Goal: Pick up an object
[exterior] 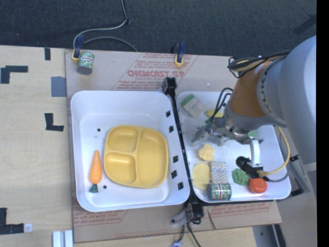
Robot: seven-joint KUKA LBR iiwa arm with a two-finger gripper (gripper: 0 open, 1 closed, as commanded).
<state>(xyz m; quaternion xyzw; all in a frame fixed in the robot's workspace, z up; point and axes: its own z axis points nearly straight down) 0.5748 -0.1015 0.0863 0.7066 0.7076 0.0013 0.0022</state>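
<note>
Well, at the far left edge of the desk (31, 153) sits bare pale wood, and up by the back-left corner of the cardboard sheet (149, 71) a small green-labelled can (85, 62) stands alone. The left bin (82, 112) carries an orange carrot (95, 168) along its left wall, and a yellow divided plate (136, 156) lies near its middle, just beside the carrot and not touching it.

Across the divider, the right bin (280, 192) is crowded. A green checkered block (193, 106) lies near its back-left corner. My fingers (207, 134) hang over the left half of this bin, spread apart with nothing between them. Just toward the front edge from them lies a yellow chunk (206, 152), small, pale and rough-edged, lying flat on the bin floor and apart from my fingers. Further front lie a flat yellow disc (200, 175) and a pale checkered block (218, 171) side by side, with a striped can (219, 191) on its side at the front wall. To the right sit a green bumpy piece (240, 177) and a red ball (258, 185) near the front-right corner.
</note>
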